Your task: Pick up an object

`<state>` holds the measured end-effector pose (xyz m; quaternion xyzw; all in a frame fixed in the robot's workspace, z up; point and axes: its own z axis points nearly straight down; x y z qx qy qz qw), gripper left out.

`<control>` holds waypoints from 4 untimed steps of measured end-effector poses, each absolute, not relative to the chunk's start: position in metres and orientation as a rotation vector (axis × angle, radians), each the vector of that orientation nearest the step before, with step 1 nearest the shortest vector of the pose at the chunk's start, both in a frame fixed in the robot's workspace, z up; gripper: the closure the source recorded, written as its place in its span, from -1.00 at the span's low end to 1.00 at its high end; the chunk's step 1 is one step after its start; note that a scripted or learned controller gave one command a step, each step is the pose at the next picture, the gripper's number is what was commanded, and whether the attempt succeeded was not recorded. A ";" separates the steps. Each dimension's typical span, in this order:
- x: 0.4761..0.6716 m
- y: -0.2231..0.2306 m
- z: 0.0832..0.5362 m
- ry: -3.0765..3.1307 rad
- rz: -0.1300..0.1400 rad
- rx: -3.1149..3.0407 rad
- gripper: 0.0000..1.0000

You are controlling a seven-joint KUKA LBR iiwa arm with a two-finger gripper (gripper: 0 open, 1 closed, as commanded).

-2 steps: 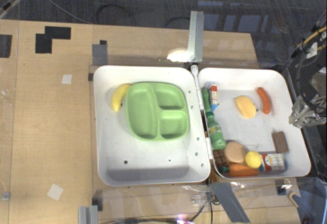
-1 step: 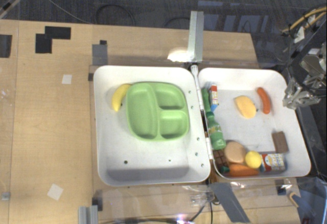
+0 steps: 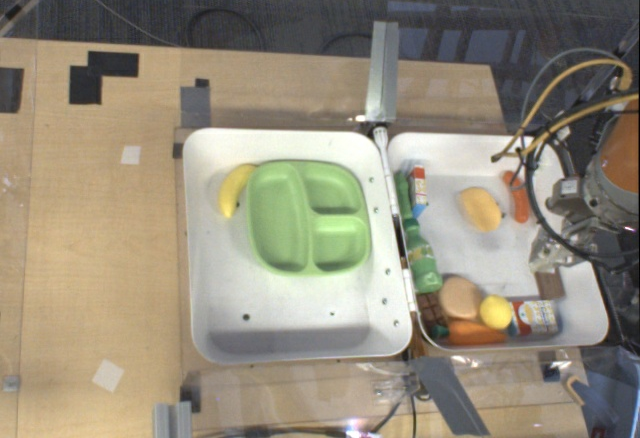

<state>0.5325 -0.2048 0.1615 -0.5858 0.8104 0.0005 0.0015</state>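
In the camera view, the grey arm with cables is seen at the right edge, its gripper (image 3: pixel 548 256) lowered over the right white bin (image 3: pixel 455 151); whether it is wide or narrow cannot be told. A yellow-orange oval food toy (image 3: pixel 481 209) lies near the bin's middle, an orange carrot-like stick (image 3: pixel 519 200) just beside it. A yellow lemon-like ball (image 3: pixel 496 312) sits by the front wall. In the left white bin (image 3: pixel 210 256), a green divided plastic tray (image 3: pixel 306 215) is touched by a yellow banana (image 3: pixel 235 189)

Grey arm (image 3: pixel 612 188), yellow and black cables (image 3: pixel 560 116)
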 end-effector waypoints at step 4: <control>0.672 -0.041 0.191 2.246 -0.013 -2.175 1.00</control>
